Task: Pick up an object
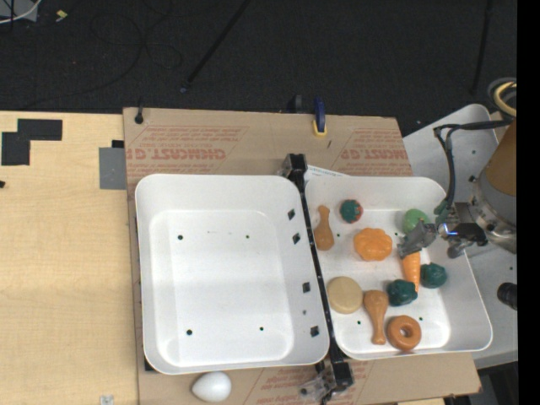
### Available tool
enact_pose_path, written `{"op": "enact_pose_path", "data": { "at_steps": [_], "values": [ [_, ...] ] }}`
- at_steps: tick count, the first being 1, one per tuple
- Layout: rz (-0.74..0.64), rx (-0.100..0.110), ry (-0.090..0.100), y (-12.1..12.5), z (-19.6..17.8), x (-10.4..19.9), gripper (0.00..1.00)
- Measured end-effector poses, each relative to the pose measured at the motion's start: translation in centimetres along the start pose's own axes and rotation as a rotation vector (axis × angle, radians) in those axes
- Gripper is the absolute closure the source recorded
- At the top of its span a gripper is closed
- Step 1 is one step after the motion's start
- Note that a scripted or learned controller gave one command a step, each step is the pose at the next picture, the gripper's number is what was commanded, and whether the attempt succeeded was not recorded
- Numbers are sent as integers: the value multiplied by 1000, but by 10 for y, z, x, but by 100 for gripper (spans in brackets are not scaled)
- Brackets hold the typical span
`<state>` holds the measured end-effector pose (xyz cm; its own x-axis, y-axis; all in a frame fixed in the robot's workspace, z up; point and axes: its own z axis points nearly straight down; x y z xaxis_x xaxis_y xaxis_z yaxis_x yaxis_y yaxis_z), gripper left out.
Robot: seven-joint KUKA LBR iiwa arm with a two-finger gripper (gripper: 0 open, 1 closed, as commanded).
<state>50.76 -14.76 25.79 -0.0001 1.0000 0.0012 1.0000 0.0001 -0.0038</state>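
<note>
Sitting wide across the frame, pale wood counter (59, 260), with a brown cardboard sheet (253, 146) spread under both bins. Taking up the middle, left bin (156, 268), white and shallow. Lying just beside it, right bin (464, 327), holding a scatter of toy food. Reaching in from the right edge, grey arm (498, 188), wrist angling down and leftward over the right bin's far right side. Hovering low there, gripper (419, 241), dark and blurred; cannot tell whether spread or closed, or whether gripping anything.

Lying just left of the gripper, orange lump (373, 245), rounded and bright. Peeking out right by the gripper, green piece (413, 219). Pointing down from directly under the gripper, small carrot (411, 270). Sitting below that, two dark teal pieces (402, 292), close together. Resting further left, tan round disc (344, 294), and beside it a tan drumstick (376, 310). Lying near the front wall, brown doughnut (406, 332). Resting on the cardboard outside the bins, near the front edge, white egg (211, 386).
</note>
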Motion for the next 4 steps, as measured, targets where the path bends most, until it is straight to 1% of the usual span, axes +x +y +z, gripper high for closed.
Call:
{"op": "enact_pose_path", "data": {
  "at_steps": [1, 2, 3, 4],
  "values": [
    [0, 3, 0, 21, 113, -30, 0],
    [-2, -7, -1, 61, 158, -21, 0],
    [-6, -5, -13, 122, 169, 43, 0],
    [3, -6, -12, 120, 158, 39, 100]
  ]
}}
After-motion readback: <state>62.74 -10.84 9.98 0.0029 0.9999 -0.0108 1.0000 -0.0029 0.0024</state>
